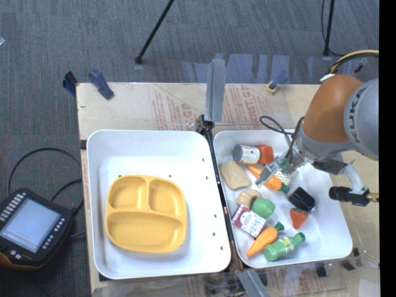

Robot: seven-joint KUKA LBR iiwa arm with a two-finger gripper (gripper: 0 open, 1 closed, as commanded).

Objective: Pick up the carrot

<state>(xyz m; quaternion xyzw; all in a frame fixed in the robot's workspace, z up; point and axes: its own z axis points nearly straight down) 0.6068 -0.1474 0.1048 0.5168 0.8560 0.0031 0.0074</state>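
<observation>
- Nearest the lens, at the left edge, a teach pendant (pixel 28 228) lies on the grey carpet, its cable looping up and behind it.
- On the bench, the left white bin (pixel 99 147) holds a yellow three-compartment plate (pixel 146 213), lying flat near the bin's middle.
- Two blue clamps (pixel 99 83) sit at the bench's far left corner.
- Between the bins a grey upright post (pixel 216 91) rises from the far side.
- The right white bin (pixel 343 240) is crowded: a slice of toy bread (pixel 235 175) near its left wall, a pale mushroom-like toy (pixel 247 197) below it, and a small pink-and-white carton (pixel 249 221) lower still.
- Toward the far side lies a tipped can (pixel 247 154) touching a red-orange toy (pixel 266 154).
- A green round toy (pixel 263 207) sits mid-bin.
- The carrot (pixel 262 241), orange with a green top, lies slantwise near the bin's front wall, just beside a green bottle (pixel 284 247) with a yellow-orange label.
- The gripper (pixel 272 174) reaches down into the bin's middle, over a small orange piece (pixel 267 179); whether its jaws are parted or closed cannot be told. It is well apart from the carrot.
- A black block (pixel 302 198) and a strawberry (pixel 298 217) lie right of it.
- The arm (pixel 331 116) with its orange band enters from the right.
</observation>
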